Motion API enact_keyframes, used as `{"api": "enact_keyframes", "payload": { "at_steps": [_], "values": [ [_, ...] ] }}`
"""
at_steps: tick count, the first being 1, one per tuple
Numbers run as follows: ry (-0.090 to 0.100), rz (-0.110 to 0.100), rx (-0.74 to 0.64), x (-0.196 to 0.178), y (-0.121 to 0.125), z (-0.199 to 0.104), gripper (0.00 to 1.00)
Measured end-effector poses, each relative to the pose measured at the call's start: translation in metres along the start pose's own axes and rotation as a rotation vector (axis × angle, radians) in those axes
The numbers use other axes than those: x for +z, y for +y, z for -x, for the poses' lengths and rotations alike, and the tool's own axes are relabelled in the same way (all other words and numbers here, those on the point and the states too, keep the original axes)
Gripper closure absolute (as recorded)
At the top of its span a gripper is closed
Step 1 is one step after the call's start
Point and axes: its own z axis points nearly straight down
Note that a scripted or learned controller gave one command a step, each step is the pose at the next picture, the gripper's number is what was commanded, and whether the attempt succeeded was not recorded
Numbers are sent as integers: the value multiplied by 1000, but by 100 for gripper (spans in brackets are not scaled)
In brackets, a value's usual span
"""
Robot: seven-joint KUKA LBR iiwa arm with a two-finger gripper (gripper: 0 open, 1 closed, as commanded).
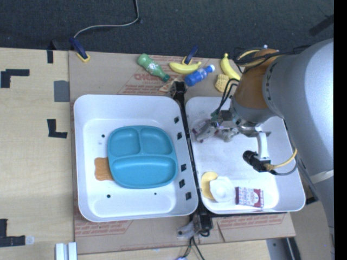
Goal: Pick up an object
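Observation:
My gripper (212, 130) hangs low over the upper left part of the right bin (293, 177), close to the divider between the bins. No object shows at the gripper. Near the right bin's front edge lie a white and yellow cup-like item (216, 188) and a small red and white carton (249, 196). In the left bin (87, 145) a blue divided plate (142, 156) rests on the floor. A tan flat piece (101, 168) pokes out from under the plate's left side.
Behind the bins on the cardboard lie a green bottle (152, 67), a banana (184, 66), a blue bottle (197, 76), a second banana (229, 68) and a yellow item (221, 83). The arm's grey body (303, 96) overhangs the right bin's right side.

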Motion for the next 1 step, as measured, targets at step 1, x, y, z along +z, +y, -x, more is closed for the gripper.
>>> {"api": "enact_keyframes", "payload": {
  "at_steps": [1],
  "values": [
    [-1, -1, -1, 1, 52, 18, 0]
  ]
}}
